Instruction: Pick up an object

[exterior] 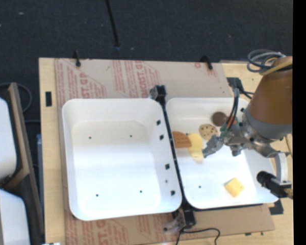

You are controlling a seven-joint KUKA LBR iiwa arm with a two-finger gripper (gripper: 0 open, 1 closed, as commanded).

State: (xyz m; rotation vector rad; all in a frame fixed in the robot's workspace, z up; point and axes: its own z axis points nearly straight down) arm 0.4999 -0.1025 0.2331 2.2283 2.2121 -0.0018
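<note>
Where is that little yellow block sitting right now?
The yellow block lies in the right bin, near its front edge, apart from the other items and below the gripper.

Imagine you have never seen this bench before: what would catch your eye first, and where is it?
Probably the big grey arm with its orange band, reaching in from the right over the right bin, its gripper low beside a pale yellow piece. Next, the small bits around it: a brown slab, a speckled cookie, and a yellow block nearer the front.
</note>
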